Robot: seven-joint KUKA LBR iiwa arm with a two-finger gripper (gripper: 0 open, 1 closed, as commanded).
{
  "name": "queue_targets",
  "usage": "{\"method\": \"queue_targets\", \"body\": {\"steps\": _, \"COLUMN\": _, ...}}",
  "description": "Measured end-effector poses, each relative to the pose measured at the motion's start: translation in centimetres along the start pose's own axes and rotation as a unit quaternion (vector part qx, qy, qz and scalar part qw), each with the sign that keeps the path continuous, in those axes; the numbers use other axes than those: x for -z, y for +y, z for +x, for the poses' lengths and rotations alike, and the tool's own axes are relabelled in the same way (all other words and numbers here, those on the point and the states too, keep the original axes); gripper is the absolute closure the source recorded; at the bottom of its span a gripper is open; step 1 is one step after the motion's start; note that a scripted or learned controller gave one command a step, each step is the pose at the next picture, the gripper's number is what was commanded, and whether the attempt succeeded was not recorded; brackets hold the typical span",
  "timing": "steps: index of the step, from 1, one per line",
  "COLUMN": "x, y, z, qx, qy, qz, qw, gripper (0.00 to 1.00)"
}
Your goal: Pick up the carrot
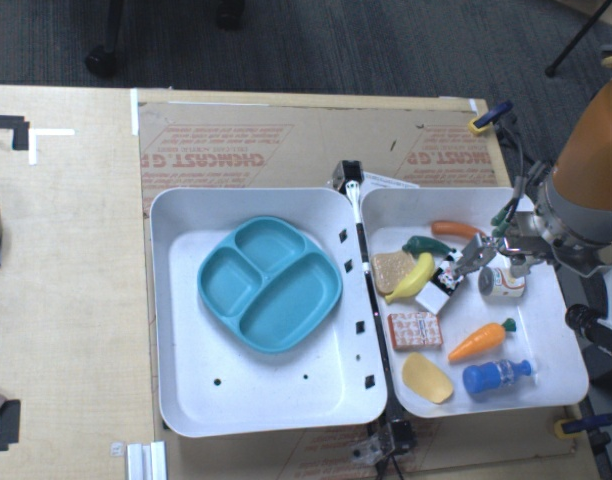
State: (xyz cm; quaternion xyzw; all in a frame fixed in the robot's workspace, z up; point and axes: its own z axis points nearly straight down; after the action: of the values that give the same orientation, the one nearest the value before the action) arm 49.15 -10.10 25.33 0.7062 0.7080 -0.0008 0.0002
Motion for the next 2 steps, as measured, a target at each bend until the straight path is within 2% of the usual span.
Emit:
{"method": "queue_targets", "body": {"steps": 1, "x": -13.8, "y": -1.4, "z": -4.0, "qx": 0.049, "qy": 0.001, "qz": 0.001, "qw": 0.9988, "gripper": 0.00}}
{"method": "queue_targets", "body": {"steps": 2, "x": -16.2, "y": -1.3, "z": -6.1, "qx": 0.217, "qy": 0.001, "qz": 0.000, "qw": 0.9762, "gripper": 0.00}}
